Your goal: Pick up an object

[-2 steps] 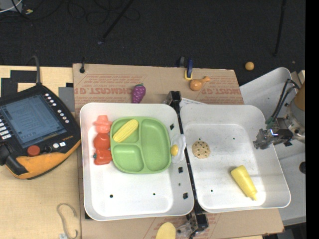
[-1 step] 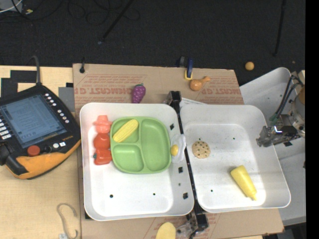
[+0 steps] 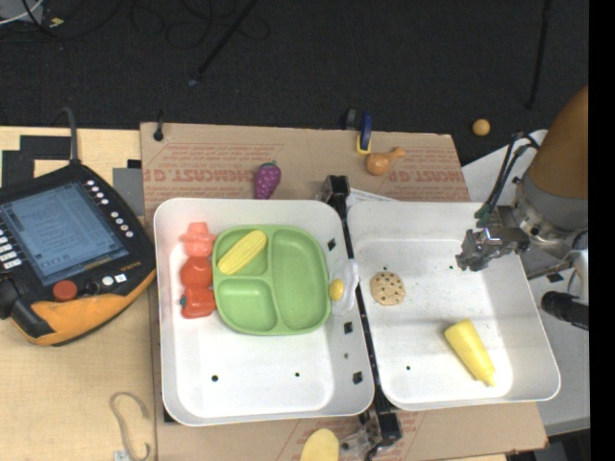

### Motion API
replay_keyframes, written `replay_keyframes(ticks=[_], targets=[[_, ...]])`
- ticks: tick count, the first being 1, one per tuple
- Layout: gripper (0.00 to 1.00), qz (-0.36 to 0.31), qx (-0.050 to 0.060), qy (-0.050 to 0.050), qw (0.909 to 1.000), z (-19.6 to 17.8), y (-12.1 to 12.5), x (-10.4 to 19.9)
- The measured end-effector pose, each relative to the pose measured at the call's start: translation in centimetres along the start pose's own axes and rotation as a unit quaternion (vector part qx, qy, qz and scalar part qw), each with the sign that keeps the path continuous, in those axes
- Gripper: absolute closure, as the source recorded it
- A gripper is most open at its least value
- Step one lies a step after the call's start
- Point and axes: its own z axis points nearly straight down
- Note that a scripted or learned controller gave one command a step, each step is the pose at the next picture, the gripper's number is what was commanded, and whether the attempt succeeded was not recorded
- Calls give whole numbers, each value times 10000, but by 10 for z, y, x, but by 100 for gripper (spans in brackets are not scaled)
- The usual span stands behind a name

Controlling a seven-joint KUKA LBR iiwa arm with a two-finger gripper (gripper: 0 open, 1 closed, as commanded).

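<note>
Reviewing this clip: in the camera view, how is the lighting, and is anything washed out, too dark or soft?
Camera view: even overhead light with faint shadows; the two shallow white plastic bins are bright, nearly washed out; the black floor behind is too dark for detail; the small dark hand is soft, while the round speckled cookie and yellow cone-shaped toy stay clear.

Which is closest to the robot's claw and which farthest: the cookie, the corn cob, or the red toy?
From the gripper:
1. Cookie, in the right bin with the gripper.
2. Corn cob, on the green tray in the left bin.
3. Red toy, at the left bin's far-left side.
</note>
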Motion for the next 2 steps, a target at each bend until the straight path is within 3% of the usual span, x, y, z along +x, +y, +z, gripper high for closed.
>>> replay_keyframes(ticks=[2], targets=[[100,8,1,-2,10000,11,49,86]])
